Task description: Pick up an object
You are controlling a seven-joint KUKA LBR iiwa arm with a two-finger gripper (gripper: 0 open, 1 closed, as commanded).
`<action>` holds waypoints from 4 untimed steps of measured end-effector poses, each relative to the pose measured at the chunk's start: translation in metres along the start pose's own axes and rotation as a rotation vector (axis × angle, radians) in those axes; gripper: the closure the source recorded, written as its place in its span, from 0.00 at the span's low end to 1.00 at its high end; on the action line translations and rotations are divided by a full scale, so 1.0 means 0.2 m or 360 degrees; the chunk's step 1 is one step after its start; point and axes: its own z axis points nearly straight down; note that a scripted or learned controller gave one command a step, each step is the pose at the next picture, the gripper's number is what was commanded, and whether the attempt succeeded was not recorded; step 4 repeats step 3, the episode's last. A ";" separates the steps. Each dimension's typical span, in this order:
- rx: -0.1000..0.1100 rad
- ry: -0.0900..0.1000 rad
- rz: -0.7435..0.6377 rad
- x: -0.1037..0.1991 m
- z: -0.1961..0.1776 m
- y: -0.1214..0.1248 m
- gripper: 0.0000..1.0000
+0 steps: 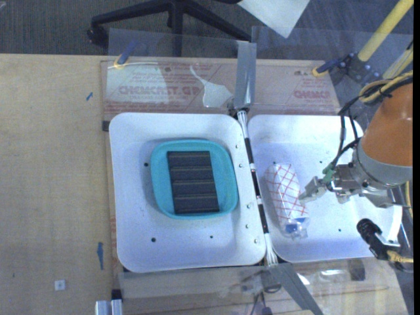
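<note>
The end effector [315, 188] hangs low over the right bin [341, 231], reaching in from the right on the grey arm [380, 169] with its orange band [394, 126]. Its two slim metal fingers [310, 190] point leftward and lie close to each other (whether they are fully together cannot be told at this angle), and nothing shows between them.

Just to the left of the end effector, with its right edge touching or all but touching the fingertips, lies the object to pick up: a soft packet [285, 192] in white wrap with a red lattice pattern, stretched lengthwise down the bin and tilted slightly. At the packet's near end, below and to the left of the end effector, sits a crumpled clear bit with a blue patch [295, 227].

Well to the left of the end effector, across the seam where the bins meet, the left bin [131, 235] holds a teal tray [161, 195] with a dark ribbed block [192, 181] lying in it. Both bins rest on the table [46, 176], its bare wood surface farther left still. Above the end effector, dark cables [342, 143] loop down from the arm.
</note>
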 end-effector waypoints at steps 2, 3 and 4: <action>-0.0108 -0.0017 -0.0154 0.02 0.34 0.16 0.00; -0.0147 -0.0018 -0.0049 0.03 0.35 0.11 0.00; -0.0147 -0.0018 -0.0049 0.03 0.35 0.11 0.00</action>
